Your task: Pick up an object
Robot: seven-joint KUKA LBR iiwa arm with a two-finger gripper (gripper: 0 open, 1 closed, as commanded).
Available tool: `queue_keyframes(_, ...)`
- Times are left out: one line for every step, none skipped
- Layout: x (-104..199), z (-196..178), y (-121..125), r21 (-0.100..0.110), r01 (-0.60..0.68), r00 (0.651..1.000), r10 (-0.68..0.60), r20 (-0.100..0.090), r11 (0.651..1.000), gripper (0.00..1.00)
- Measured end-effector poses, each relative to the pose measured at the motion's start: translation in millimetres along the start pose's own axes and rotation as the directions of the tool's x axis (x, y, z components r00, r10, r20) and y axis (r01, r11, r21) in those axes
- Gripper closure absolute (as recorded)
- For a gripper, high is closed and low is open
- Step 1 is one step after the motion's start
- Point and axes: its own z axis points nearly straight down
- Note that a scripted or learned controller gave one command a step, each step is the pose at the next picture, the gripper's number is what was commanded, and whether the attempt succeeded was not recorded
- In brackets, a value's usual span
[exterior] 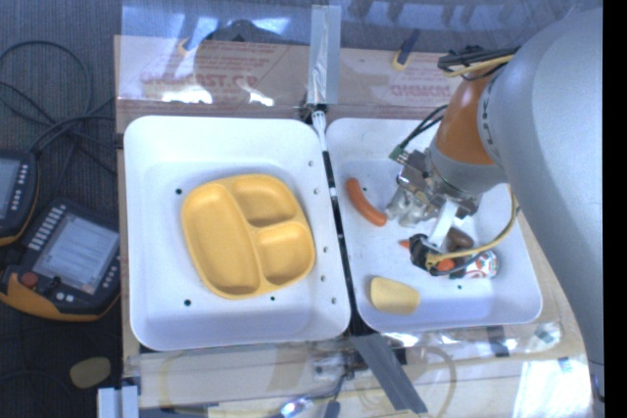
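Note:
My gripper (409,208) hangs low over the middle of the right bin (509,308), below the arm's orange band. Just left of it an orange sausage-shaped piece (365,202) lies on the bin floor, apart from the gripper. A pale yellow wedge (394,294) rests near the bin's front edge. A small white, red and orange object (477,264) lies to the lower right of the gripper. I see nothing held in the gripper.
The left bin (147,308) holds a yellow divided plate (248,233). A tiny red bit (404,244) lies under the gripper. The bins' shared wall (333,210) runs just left of the sausage. Handheld controllers (59,259) sit off the bench at far left.

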Motion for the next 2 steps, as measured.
queue_keyframes(33,1,48,0.0,-0.303,0.953,0.303,0.001,0.953,1.0)
queue_keyframes(83,-93,10,0.007,-0.093,0.996,0.093,0.008,0.996,1.0)
